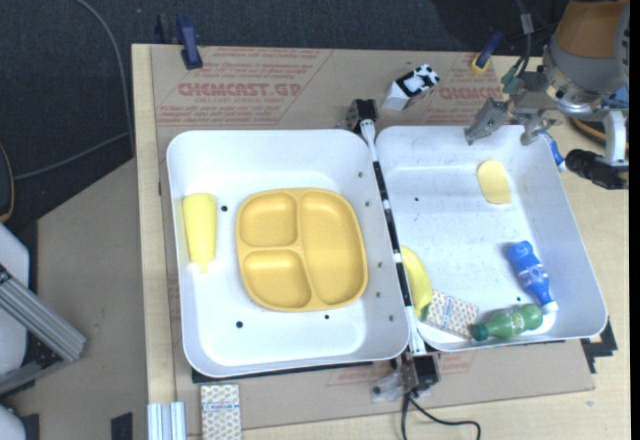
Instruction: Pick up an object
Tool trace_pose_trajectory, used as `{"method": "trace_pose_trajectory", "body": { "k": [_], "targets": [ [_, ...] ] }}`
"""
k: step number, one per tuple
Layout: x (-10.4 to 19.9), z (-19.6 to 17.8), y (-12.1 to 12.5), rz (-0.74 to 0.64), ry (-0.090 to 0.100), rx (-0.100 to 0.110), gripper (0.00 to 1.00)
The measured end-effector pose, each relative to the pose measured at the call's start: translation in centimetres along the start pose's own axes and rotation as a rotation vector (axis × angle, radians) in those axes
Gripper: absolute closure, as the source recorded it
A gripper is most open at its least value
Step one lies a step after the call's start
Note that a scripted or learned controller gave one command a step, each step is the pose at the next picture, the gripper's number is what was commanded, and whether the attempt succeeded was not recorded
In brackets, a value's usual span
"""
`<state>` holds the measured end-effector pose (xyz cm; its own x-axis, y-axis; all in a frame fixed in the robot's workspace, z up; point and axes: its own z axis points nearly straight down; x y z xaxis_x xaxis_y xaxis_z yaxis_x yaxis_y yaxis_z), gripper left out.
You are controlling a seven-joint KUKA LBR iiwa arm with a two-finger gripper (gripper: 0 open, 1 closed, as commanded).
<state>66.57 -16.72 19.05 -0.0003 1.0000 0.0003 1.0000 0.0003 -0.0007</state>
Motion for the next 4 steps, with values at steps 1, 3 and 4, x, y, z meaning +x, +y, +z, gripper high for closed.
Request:
{"method": "trace_pose_trajectory", "body": {
  "k": [1,3,4],
  "targets": [
    [-4.3,10.7,0.0,-0.001,0.006,0.006,0.00],
    [-4.6,10.6,-12.8,0.001,0.001,0.002,0.00],
    [-4.6,9.6,-12.7,0.001,0.000,-0.002,1.00]
  ]
}}
